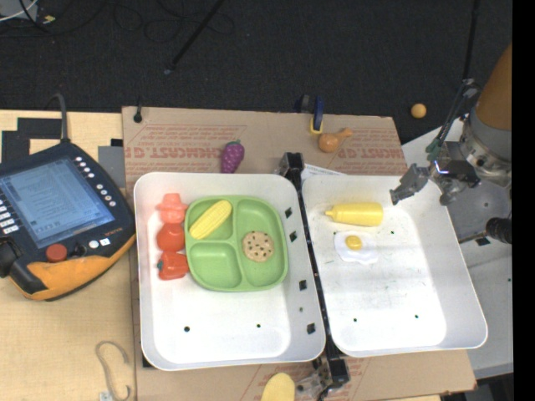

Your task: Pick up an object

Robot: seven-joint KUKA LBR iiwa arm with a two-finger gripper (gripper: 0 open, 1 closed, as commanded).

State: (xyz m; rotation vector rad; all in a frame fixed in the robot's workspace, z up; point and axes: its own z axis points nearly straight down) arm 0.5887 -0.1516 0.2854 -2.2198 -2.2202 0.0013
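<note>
Barely begun. Hovering at the upper right corner of the right bin [468, 307], the gripper [425, 182], fingers spread wide and gripping nothing. Nothing being lifted yet; picking, closing and raising all remaining.

Lying closest to the gripper, just left of it in the right bin's upper part: a yellow mustard bottle [356, 215], on its side. Sitting just below the bottle, nearly touching it: a fried egg toy [356, 246], flat and probably harder to pinch. Judging the bottle the likelier target, with open bin floor between it and the gripper and nothing blocking a short move leftward and down.

Resting in the left bin [217, 341], well apart from the gripper: a green divided plate [224, 271] carrying a corn cob [209, 217] and a cookie [258, 245], with red toys [170, 236] touching the plate's left edge. Lying beyond the bins' far edge: a purple grape bunch [232, 154] and an orange toy [333, 139]. Sitting left of the left bin: a control pendant [58, 215].
</note>
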